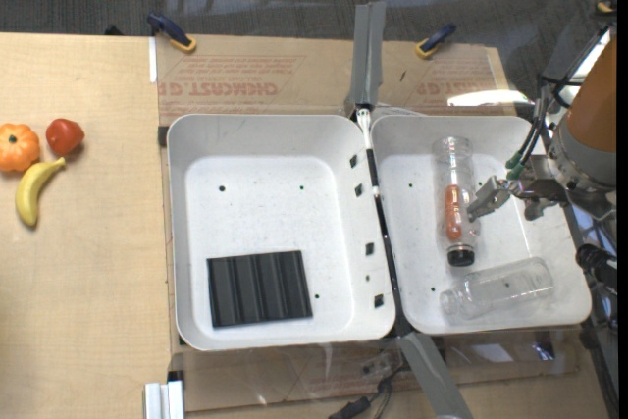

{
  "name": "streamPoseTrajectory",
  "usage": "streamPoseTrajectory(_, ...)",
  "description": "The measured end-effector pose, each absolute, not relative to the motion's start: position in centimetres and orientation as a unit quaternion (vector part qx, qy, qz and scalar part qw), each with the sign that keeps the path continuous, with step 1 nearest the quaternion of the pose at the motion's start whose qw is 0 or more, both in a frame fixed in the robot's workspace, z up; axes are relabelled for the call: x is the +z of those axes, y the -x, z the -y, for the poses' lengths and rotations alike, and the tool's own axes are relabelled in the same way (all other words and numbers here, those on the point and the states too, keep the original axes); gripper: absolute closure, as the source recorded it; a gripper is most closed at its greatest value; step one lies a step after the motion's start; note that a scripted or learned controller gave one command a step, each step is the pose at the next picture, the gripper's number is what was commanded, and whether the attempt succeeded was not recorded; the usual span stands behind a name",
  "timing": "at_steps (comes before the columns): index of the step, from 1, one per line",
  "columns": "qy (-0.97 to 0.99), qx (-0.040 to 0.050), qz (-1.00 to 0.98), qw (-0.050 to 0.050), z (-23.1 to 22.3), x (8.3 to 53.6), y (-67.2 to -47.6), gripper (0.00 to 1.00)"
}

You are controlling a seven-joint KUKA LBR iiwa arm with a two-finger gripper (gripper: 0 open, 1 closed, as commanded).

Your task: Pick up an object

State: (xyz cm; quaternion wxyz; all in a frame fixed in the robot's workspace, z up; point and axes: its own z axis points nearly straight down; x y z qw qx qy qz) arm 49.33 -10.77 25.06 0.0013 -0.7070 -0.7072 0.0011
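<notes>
Looking down from above at two white bins side by side on the bench (78,309). In the left bin (191,211), just a flat black ridged pad (259,288) near the front. In the right bin (412,304), a clear bottle (454,201) lying down, with something orange inside and a black cap pointing to the front. Near that cap, a little apart from it, a see-through cup (496,288) lying on its side by the front wall. Reaching in from the right, the grey arm (589,113) with its orange part. Jaws low over the right bin, just beside the bottle's right side, looking apart with nothing between them. Far off on the left of the bench, a small orange fruit (17,147), a red one (65,136) and a banana (34,191), well out of the way. Nothing picked up yet. Probably going for the bottle, as the closest thing. Lots to go wrong here: round and smooth, so likely to roll away toward the middle wall if pushed from one side. Could also slip out when squeezed, being slick plastic. Might close on air if not far enough over the bottle. Could bump the cup too, if dropped too near the front.
</notes>
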Motion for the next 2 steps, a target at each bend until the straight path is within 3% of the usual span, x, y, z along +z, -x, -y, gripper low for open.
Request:
streamPoseTrajectory(1,0.674,0.0012,0.739,0.002,13.1,11.9,-51.5,0.0)
streamPoseTrajectory(2,0.651,0.0004,0.759,0.0,14.4,9.1,-57.1,0.0)
